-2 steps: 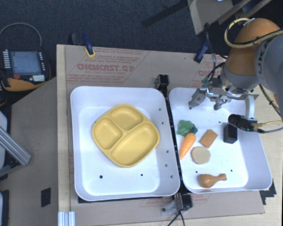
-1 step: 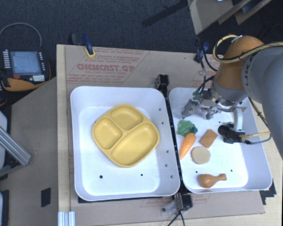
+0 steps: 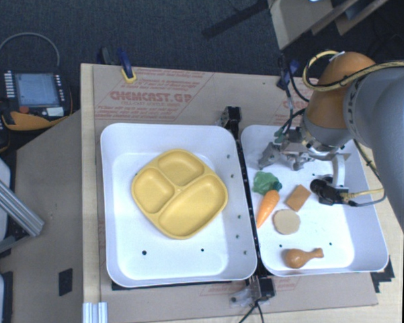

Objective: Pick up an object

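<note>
- Top-down slanted view of a surface (image 3: 88, 187), a tan board w/ red print along its far edge, bearing two shallow white bins side by side.
- Left bin (image 3: 120, 244): holds one yellow divided plate (image 3: 180, 192) w/ three compartments, lying flat at approx. the bin's centre, turned at an angle to the walls.
- Right bin (image 3: 366, 239): holds five small toy food pieces, all in its left and near parts.
- Green leafy piece (image 3: 266, 182): near the bin's left wall, closest item to the hand.
- Carrot (image 3: 267, 207): orange, slanted, its top end touching the green piece, tip pointing toward the near-left.
- Tan block (image 3: 297, 198): just right of the carrot, apart from it.
- Pale round disc (image 3: 286, 223): just below the tan block, beside the carrot's lower half.
- Drumstick (image 3: 302, 257): brown, lying on its side near the bin's near wall, well apart from the hand.
- Arm (image 3: 382, 111): grey, comes in from the right, w/ orange band (image 3: 337, 89) above the wrist.
- Hand (image 3: 281, 159): grey metal, over the far-left part of the right bin, above the green piece.
- Hand state: can't tell how far open it is, or whether it grips anything; all five pieces lie on the bin floor.
- Off the surface, far left: a handheld control unit w/ screen (image 3: 33, 95) and looped black cable.
</note>
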Motion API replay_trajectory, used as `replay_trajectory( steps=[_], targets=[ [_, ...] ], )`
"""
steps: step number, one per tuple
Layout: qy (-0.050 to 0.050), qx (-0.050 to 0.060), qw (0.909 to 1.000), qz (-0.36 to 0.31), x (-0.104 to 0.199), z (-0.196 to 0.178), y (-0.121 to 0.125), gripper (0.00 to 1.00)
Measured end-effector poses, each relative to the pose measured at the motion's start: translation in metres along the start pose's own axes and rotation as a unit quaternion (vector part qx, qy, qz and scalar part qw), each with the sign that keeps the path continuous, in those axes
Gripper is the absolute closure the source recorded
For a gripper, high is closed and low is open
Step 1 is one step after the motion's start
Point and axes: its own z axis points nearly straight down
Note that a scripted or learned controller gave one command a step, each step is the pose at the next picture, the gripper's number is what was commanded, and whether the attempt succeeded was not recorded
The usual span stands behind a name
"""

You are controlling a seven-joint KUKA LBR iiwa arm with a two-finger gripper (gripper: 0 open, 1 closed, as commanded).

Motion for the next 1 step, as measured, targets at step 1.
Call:
replay_trajectory(
  steps=[1],
  targets=[
    [0.000,-0.001,1.0000,0.000,0.0001,-0.0108,0.0006,1.00]
  ],
)
